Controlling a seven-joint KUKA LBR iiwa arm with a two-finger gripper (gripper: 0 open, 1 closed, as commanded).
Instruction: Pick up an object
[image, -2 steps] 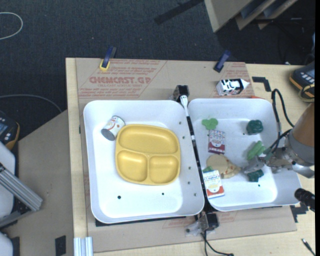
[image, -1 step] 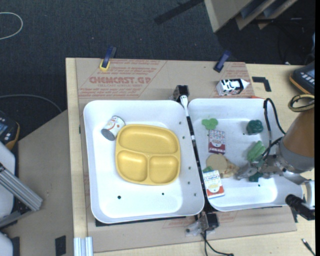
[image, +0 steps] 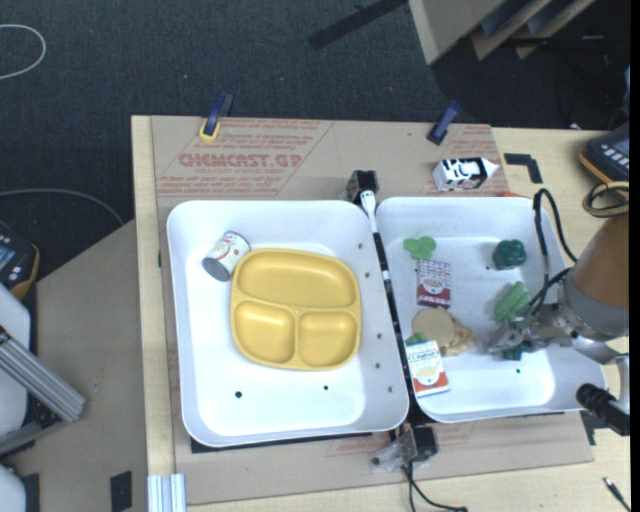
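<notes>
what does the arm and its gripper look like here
The arm enters from the view's right edge: a rounded orange-brown band above a grey wrist section. A black cable loops up along its side. The gripper is small, dark and metallic, with thin fingers. No markings are legible.

Robotics lab or test cell. Plywood counter (image: 150, 300) covered with printed cardboard sheet (image: 240, 155), held by spring clamps (image: 213, 118) at far edge. Two shallow white bins (image: 200, 400) side by side, fixed with black brackets (image: 362, 184). Loose cables (image: 545, 215) over counter, dark carpet floor (image: 150, 50), aluminium framing (image: 40, 385) at left, grey-orange industrial arm (image: 605, 280) reaching in from right.
</notes>
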